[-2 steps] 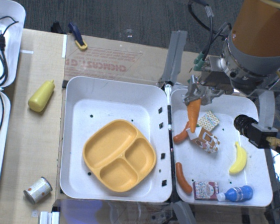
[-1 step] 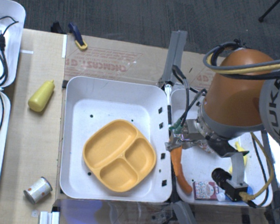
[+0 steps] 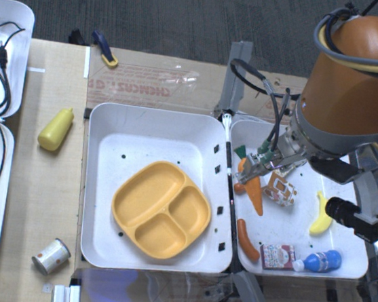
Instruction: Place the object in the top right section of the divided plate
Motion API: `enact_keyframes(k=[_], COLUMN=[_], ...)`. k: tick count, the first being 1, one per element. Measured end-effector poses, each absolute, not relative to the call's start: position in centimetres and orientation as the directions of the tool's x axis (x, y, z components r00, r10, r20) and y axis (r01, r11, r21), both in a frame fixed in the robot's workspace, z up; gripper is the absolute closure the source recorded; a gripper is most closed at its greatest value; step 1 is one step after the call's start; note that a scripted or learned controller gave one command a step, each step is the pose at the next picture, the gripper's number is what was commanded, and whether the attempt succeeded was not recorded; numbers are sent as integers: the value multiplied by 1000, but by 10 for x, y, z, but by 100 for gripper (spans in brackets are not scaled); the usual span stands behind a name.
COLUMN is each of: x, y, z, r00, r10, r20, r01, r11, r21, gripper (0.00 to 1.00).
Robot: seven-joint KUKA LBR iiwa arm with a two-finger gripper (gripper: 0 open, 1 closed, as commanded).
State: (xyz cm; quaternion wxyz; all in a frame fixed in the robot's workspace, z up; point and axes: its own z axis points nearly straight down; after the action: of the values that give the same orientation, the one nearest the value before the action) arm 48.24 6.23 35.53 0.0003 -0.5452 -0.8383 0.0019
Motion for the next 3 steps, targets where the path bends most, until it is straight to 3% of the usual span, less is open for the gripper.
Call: enact_keyframes(k=[1,2,3], x=[484,479,479], y=[62,58,58], z=[362,378,378], r00=[-405,-583,-583], r10=[914,813,812], r20=[-3,-1,-1], r01=[914,813,812], r11=[405,583,583], r21=[-8,-2,-3], gripper=[100,100,0])
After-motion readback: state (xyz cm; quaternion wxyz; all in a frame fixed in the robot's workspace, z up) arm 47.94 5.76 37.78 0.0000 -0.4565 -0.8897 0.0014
